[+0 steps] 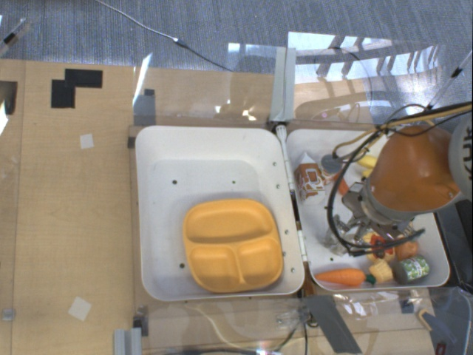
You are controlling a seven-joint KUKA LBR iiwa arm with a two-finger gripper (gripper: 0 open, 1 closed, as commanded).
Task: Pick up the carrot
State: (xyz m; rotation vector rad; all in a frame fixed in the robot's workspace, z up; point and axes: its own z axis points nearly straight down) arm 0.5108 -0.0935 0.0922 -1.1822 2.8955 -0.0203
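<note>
Hovering low over the right bin (440, 271), the gripper (367, 231), its state impossible to tell, is approaching the carrot (342, 277) lying unheld by the near wall, needing a shift toward it.

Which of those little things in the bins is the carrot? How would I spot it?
Look at the right-hand white bin, the one under the grey and orange arm. Along its near edge, towards the left corner, lies the carrot: a long orange taper lying flat. Its neighbours to the right are short and chunky, a pale yellow piece and a green one.
</note>
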